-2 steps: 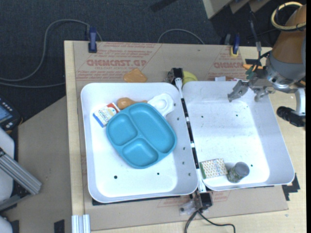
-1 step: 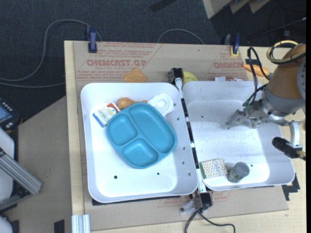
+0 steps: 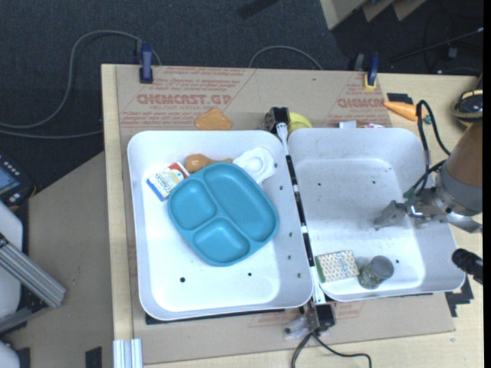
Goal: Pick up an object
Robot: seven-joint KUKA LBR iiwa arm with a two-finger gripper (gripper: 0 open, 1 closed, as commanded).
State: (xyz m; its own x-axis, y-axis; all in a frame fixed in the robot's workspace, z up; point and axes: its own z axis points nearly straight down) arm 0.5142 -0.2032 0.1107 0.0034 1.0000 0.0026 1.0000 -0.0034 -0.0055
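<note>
While I'm watching remotely, my end effector [image 3: 393,213] hangs over the right bin [image 3: 345,175], can't tell how it's set. Nearest things, a grey round object [image 3: 375,271] and patterned packet [image 3: 337,265], lie at its 7 o'clock. Blue tray [image 3: 222,213] fills the left bin [image 3: 153,228] on the counter [image 3: 123,167]; dark carpet beyond.

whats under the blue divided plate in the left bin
The blue divided plate overlaps a small printed packet, an orange-brown item and a white piece; their edges stick out. Anything fully beneath is hidden.
</note>
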